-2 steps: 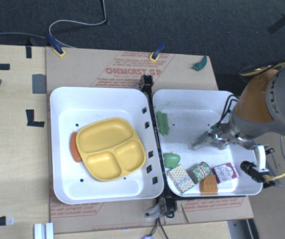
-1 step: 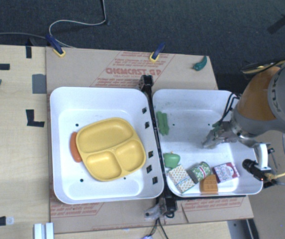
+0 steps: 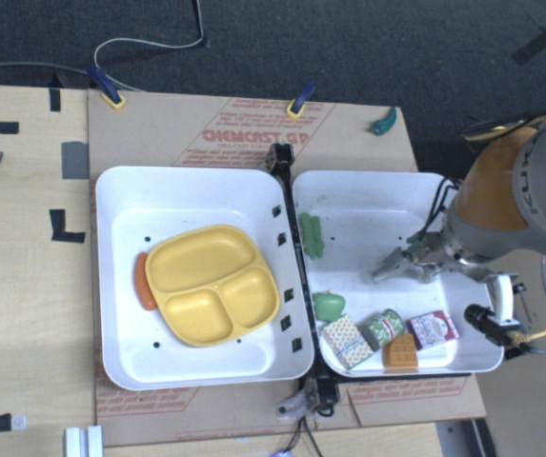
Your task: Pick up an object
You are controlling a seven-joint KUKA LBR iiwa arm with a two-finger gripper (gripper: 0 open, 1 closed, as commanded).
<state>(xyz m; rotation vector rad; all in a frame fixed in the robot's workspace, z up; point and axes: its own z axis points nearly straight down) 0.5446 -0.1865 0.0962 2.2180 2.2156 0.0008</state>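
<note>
My gripper (image 3: 384, 271) hangs low over the middle of the right bin (image 3: 368, 193), reaching in from the right, with nothing seen in it. Along that bin's front wall lie a checkered packet (image 3: 347, 341), a small green can (image 3: 384, 328), an orange block (image 3: 400, 352) and a pink-and-white box (image 3: 433, 329), all in front of the gripper and apart from it. A round green piece (image 3: 329, 305) sits front left, and a flat green piece (image 3: 311, 236) lies by the left wall.
The left bin (image 3: 120, 208) holds a yellow divided plate (image 3: 213, 284) with an orange-red item (image 3: 144, 282) poking out from under its left edge. Black clips (image 3: 280, 155) join the bins along the divider. The orange-banded arm (image 3: 501, 203) stands over the right bin's right wall.
</note>
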